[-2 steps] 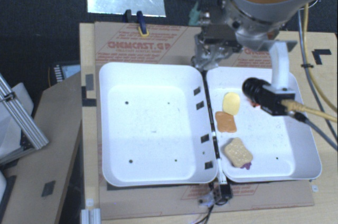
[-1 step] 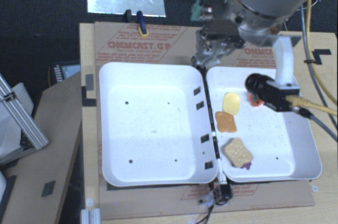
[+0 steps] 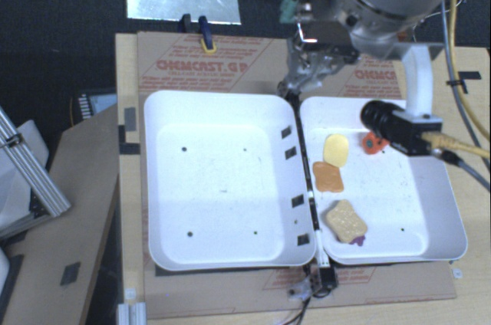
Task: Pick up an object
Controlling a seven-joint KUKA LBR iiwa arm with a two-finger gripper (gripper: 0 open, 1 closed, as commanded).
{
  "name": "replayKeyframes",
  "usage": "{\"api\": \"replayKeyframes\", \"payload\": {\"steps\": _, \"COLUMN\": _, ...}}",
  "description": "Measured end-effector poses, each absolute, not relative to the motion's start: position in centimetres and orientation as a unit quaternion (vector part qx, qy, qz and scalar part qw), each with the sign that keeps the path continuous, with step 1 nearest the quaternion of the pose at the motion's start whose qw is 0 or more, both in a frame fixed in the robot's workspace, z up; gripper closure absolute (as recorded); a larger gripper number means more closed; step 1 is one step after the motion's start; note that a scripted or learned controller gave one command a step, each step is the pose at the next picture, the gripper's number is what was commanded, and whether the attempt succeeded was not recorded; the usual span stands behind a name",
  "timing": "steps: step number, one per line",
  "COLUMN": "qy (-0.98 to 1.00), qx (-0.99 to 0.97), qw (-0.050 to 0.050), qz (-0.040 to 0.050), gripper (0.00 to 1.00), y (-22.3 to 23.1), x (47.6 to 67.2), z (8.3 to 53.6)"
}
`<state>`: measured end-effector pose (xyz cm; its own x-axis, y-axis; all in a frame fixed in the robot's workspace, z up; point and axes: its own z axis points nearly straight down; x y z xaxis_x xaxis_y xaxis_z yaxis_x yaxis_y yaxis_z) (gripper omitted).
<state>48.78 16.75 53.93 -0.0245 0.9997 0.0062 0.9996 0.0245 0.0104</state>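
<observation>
On the counter sit two white bins side by side. The left bin has a bare white floor with a few small dark dots on it. The right bin holds five things, all bunched in its left half near the wall the two bins share. There is one yellow oval piece and, just below and touching it, one orange flat piece. Nearer the front edge lies one tan bumpy cracker shape, with one small purple bit peeking out at its lower right side. One small red-orange thing sits to the right of the yellow piece, right beside a black part mounted on a white bracket over the bin.

The hand hangs above the back edge of the bins, where they meet. You cannot tell how it is set, as it is small and dark.

The right half and front right corner of the right bin are bare white floor, with lots of room.
</observation>
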Motion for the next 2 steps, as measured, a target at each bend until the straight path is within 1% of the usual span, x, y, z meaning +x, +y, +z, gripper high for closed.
{"api": "replayKeyframes", "payload": {"steps": 1, "qy": 0.707, "qx": 0.707, "qw": -0.003, "qz": -0.0071, "gripper": 1.00, "y": 15.1, "x": 48.5, "z": 30.2}}
{"api": "replayKeyframes", "payload": {"steps": 2, "qy": 0.705, "qx": 0.709, "qw": 0.002, "qz": 0.0009, "gripper": 1.00, "y": 8.6, "x": 48.8, "z": 32.3}}
